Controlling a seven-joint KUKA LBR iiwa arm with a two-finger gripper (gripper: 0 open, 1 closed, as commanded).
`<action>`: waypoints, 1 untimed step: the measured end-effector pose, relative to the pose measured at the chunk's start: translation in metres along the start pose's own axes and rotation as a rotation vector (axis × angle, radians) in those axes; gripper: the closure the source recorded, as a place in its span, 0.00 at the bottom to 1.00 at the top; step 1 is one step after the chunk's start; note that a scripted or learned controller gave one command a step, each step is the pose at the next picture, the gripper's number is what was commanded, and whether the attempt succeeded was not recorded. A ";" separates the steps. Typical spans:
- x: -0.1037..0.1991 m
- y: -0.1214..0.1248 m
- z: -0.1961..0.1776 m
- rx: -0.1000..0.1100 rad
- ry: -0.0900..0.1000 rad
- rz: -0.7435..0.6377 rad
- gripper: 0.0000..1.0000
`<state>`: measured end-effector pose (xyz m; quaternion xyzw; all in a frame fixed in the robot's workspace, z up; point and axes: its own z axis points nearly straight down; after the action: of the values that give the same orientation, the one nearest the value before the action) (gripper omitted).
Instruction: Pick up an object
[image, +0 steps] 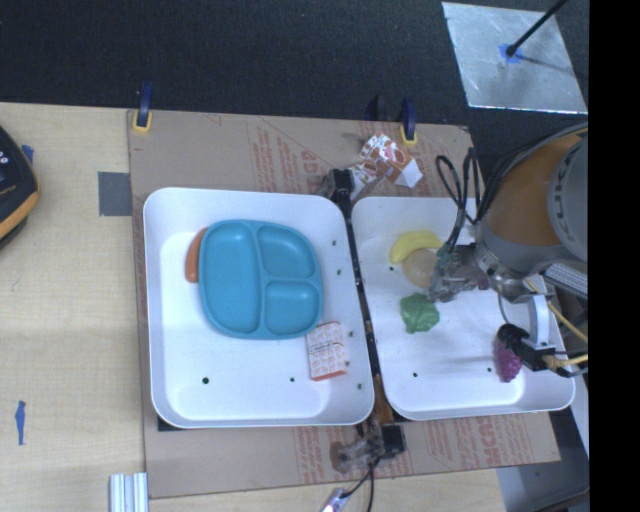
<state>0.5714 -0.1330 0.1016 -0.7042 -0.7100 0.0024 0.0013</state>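
Observation:
In the right bin (455, 385) lie a yellow banana-shaped piece (412, 243), a green lumpy toy (420, 314) and a purple object (508, 358) near the right wall. My gripper (445, 282) hangs low in the right bin, just right of the yellow piece and above-right of the green toy. The grey arm with its orange band comes in from the right. The left bin (175, 380) holds a blue divided plate (262, 279), an orange object (191, 259) half tucked under its left edge, and a small printed packet (326, 351).
A crumpled red-and-white wrapper (386, 160) lies on the cardboard behind the bins. Black cables loop above the right bin's far corner. A yellow-black device (14, 190) sits at the far left of the bench.

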 end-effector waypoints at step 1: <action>0.000 0.000 0.000 0.000 0.000 0.000 0.00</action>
<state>0.5714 -0.1330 0.1016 -0.7041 -0.7101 0.0026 0.0012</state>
